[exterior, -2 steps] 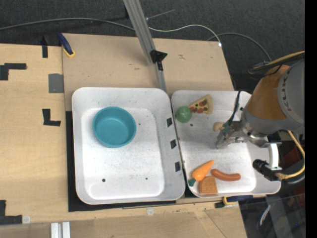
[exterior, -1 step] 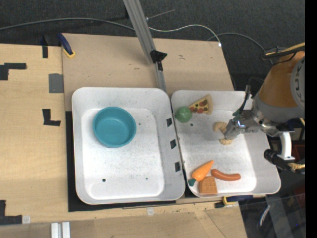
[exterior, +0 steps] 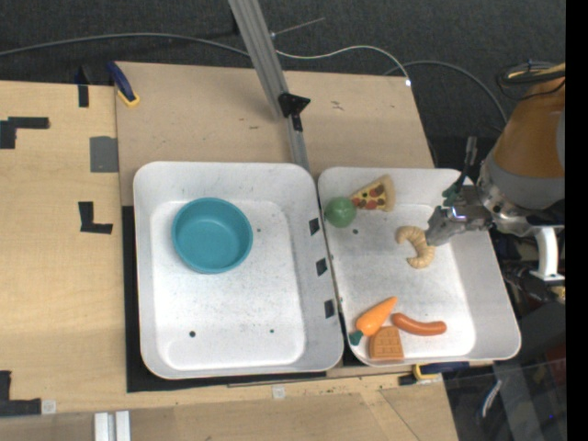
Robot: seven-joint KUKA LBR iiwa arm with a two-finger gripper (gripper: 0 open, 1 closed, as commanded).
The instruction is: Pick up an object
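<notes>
Hovering over the right bin (exterior: 478, 333), the tool (exterior: 439, 228) sits just beside the croissant (exterior: 419, 248), at its upper right end; whether it is open or closed I cannot tell. The croissant lies on the bin floor near the middle, apart from the green ball (exterior: 341, 212) and pizza slice (exterior: 374, 195) above, and the carrot (exterior: 375, 316), sausage (exterior: 420, 324) and waffle (exterior: 387, 343) below. Since the tool stands off the croissant's centre, a close could catch only the curved tip, so it may slip or spin away. The left bin (exterior: 230, 338) holds a blue bowl (exterior: 212, 234).

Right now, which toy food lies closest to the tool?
The tan croissant, just below-left of the tool; the pizza slice, green ball, carrot and sausage lie farther.
</notes>
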